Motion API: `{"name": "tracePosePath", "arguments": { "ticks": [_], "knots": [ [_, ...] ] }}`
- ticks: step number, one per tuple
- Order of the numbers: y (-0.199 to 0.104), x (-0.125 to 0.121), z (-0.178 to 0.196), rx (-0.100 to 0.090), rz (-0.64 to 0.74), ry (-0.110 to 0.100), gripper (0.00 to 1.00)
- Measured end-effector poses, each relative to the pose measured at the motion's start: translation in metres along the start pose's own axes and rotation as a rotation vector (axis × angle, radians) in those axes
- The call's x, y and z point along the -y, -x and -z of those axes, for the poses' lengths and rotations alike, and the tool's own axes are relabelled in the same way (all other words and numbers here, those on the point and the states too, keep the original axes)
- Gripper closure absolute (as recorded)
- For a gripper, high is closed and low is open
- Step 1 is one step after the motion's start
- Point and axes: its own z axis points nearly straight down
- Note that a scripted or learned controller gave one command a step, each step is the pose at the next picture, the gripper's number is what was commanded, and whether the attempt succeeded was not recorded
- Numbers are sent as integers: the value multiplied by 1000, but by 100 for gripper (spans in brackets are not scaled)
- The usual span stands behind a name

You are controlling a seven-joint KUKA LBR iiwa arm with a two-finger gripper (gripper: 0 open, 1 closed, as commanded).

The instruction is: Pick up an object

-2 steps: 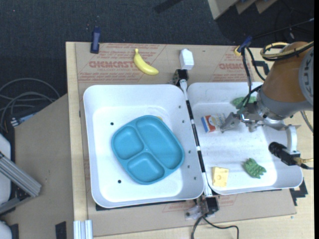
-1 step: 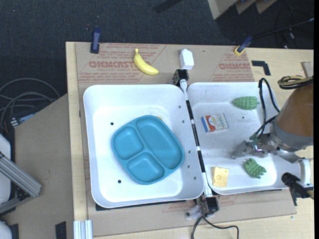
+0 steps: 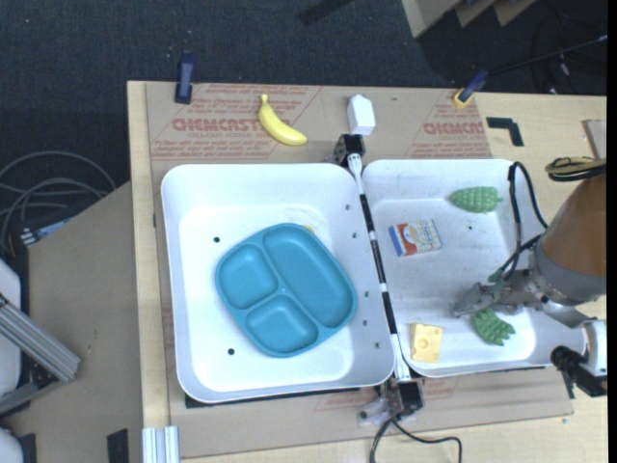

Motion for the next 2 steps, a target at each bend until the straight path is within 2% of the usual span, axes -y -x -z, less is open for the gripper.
{"name": "tracePosePath", "arguments": {
  "ticks": [1,2],
  "knots": [
    [0,0,10,0,-1,2,100],
    [0,0,10,0,-1,2,0]
  ]
}}
